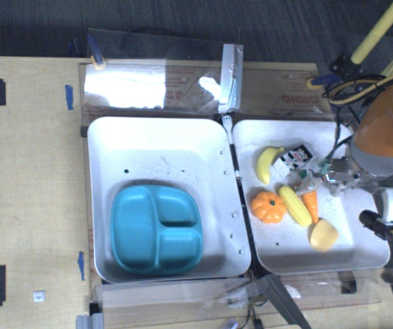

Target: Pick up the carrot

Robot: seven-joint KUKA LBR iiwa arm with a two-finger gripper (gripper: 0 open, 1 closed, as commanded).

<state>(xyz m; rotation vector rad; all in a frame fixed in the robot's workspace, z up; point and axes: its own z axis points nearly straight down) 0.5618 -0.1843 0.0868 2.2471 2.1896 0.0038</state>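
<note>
Carrot (311, 205): smooth orange taper beside ridged corn (295, 205).

You find the carrot (311, 205) in the right bin (361, 252), a small orange wedge that lies roughly along the bin's depth, its broad end toward the far edge and its narrow tip toward the near edge. It sits in the middle of the bin floor, a little nearer the right edge than the left, well clear of every corner. Its left flank touches the corn cob (295, 205) and its tip ends just beside the pale yellow lemon (324, 234).
</note>
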